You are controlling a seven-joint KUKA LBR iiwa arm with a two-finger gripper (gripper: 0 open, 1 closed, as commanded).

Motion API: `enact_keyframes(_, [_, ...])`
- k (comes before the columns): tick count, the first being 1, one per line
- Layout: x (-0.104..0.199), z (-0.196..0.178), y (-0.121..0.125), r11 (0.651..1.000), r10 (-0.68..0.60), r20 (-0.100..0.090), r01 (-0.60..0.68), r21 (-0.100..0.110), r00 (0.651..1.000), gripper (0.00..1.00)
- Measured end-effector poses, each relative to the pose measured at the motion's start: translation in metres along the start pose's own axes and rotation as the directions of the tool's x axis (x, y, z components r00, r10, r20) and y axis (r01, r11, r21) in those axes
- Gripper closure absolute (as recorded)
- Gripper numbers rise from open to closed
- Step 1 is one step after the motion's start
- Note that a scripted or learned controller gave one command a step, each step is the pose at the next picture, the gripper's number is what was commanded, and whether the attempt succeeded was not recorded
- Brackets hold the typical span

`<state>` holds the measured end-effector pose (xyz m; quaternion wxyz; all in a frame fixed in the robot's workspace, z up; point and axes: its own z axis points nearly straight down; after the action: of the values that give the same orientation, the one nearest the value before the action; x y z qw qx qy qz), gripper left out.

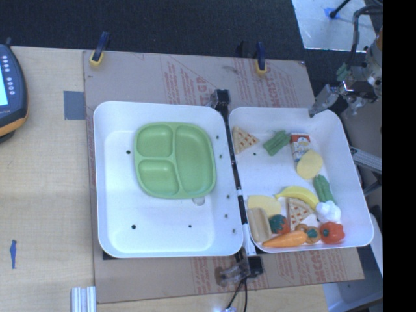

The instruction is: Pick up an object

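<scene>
Gripper (323, 103): parked at the far right corner of the right bin (348, 168), whether apart or together cannot be told; nearest pickable item, small carton (299, 147), lies just left of and nearer the camera than it, long axis running near-to-far.

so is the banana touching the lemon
Apart. The camera view shows bare white bin floor between the banana and the lemon above it.

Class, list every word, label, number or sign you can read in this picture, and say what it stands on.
Cardboard sheet under the bins: red printing, too blurred to read.
Small carton in the right bin: label too small to read.
Handheld pendant at the left edge: screen and buttons unreadable.
Nothing is legible.
</scene>
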<state>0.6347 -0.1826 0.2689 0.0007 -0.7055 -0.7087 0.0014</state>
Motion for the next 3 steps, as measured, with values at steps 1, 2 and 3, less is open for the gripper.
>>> enact_keyframes(1, [0.008, 0.154, -0.073, 1.000, 0.001, -0.005, -0.001, 0.018, 1.000, 0.00])
enact_keyframes(2, [-0.017, 0.176, -0.140, 1.000, -0.002, -0.007, 0.002, -0.005, 1.000, 0.00])
enact_keyframes(3, [0.015, 0.137, -0.037, 1.000, -0.007, 0.000, 0.007, -0.013, 1.000, 0.00])
